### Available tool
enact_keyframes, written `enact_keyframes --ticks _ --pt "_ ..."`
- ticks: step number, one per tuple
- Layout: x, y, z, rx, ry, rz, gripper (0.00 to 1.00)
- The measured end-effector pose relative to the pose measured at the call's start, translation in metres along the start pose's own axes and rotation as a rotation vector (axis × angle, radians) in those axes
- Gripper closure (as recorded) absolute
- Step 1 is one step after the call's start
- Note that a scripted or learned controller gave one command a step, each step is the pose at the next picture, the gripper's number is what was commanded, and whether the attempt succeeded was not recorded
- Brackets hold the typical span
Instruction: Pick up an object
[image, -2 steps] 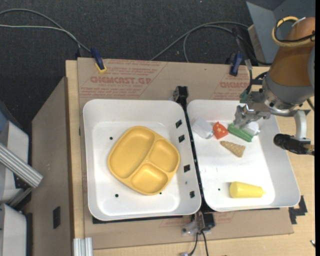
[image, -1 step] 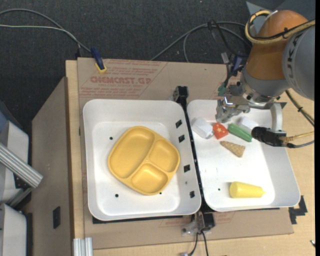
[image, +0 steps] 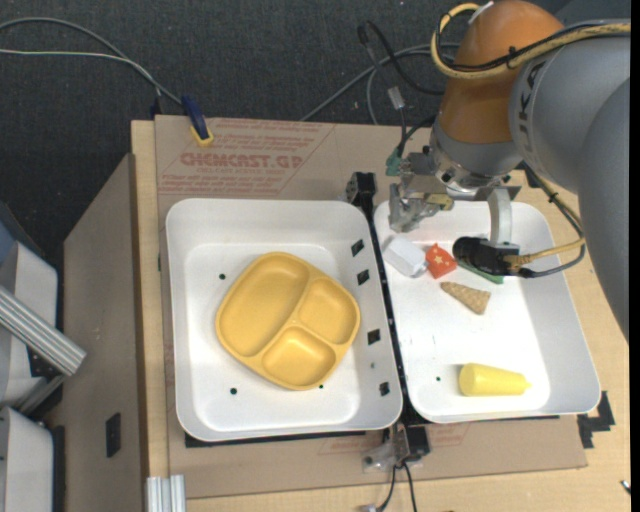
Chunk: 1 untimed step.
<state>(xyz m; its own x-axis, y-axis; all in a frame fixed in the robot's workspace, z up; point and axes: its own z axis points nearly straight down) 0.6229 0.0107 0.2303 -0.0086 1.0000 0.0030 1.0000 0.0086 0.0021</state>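
Note:
The right bin (image: 548, 330) holds a small white block (image: 405, 257), a red piece (image: 440, 261), a tan wedge (image: 467, 296) and a yellow cone-shaped piece (image: 491, 380). My gripper (image: 406, 222) hangs over the bin's far left corner, just above and behind the white block, and nothing visible is held in it. The red piece lies close to the right of the white block. The wedge sits a little nearer the front, and the yellow piece rests near the front edge.
In the left bin (image: 188, 300) lies a yellow divided plate (image: 288, 320), filling most of its middle. Both bins stand on a cardboard sheet (image: 250, 150). Cables (image: 385, 70) trail across the dark floor behind the bins.

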Motion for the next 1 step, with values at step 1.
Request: enact_keyframes --ticks 1 --pt "0.0606 0.0132 0.0103 0.001 0.000 0.001 1.00"
